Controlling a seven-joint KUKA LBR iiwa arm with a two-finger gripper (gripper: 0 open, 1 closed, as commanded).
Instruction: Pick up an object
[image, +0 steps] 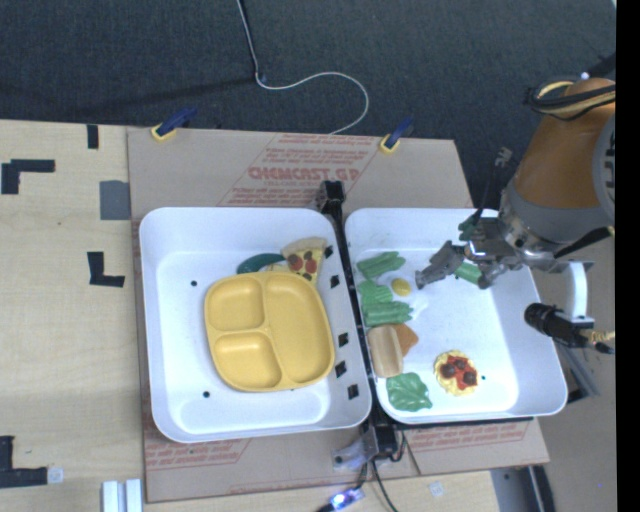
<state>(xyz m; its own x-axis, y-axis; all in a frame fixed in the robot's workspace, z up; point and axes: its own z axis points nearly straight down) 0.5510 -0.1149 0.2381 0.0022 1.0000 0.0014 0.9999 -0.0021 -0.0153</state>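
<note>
Scene: A grey arm with an orange band reaches in from the right over the right bin (500, 395), one of two shallow white bins on a cardboard-covered bench.

Tool: The gripper (445, 268) hangs above the upper middle of the right bin. Its dark fingers appear spread a little, with nothing visible between them; how wide the gap is cannot be made out from this angle.

Target candidates: Toy food lies along the bin's left side. Nearest the fingertips sit a small yellow piece (400, 287) and a green leafy piece (380, 265), near the gripper but apart from it. Below them are a second green piece (380, 302), a tan bread slice (387, 347), a green leaf (408, 392) and a small round pizza (456, 371).

Orientation: The upper green leafy piece runs roughly left to right, its long axis pointing toward the gripper. The bread slice lies more up and down, parallel to the divider.

Left bin: A yellow divided plate (268, 331) fills the middle of the left bin (170, 400), with a pizza slice (306, 258) and a dark green item (258, 264) tucked behind it.

Risks: The pieces are crowded and flat, so closing fingers may likely skim over one, or nudge two together and grip neither. A descent near the divider could strike the bin wall.
</note>
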